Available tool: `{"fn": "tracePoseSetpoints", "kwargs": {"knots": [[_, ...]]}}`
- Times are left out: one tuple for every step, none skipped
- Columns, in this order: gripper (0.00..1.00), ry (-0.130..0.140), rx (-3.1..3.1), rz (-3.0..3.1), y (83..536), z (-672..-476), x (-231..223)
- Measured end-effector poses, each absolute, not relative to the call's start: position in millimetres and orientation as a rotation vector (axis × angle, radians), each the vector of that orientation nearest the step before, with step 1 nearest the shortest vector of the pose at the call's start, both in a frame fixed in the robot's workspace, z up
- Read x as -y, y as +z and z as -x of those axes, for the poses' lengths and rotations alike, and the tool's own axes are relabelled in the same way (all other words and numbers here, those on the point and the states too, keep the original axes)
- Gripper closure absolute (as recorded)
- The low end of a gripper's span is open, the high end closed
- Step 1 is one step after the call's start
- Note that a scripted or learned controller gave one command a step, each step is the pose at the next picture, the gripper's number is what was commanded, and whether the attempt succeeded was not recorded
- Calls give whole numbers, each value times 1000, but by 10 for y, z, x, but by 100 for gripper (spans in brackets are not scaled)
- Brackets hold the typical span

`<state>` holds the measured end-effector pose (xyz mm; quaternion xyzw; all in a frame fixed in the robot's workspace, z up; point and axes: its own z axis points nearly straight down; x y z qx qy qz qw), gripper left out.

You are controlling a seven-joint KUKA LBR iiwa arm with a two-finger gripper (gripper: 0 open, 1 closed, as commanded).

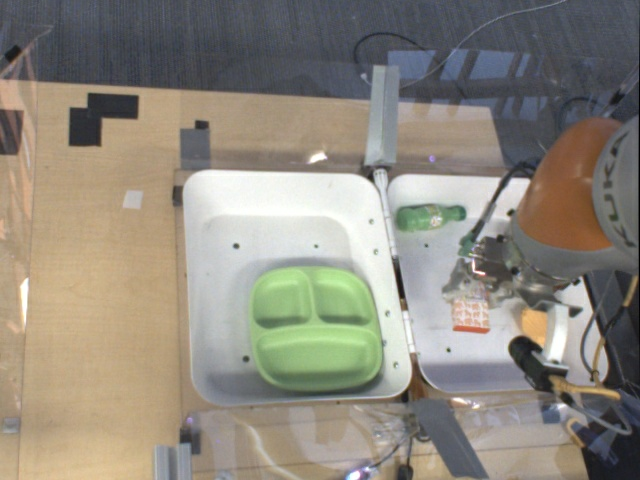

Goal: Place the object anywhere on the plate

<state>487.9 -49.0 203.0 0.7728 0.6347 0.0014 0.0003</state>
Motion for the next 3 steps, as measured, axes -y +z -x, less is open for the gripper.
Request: {"fn": "tracePoseSetpoints", "kwargs": {"knots": [[100,2,-2112,-2326,1835,-5122,-209],[100,1,-2159,-2283,1835,-5165,-951],[0,2,-2159,-2282,1836,-5165,-949]]}}
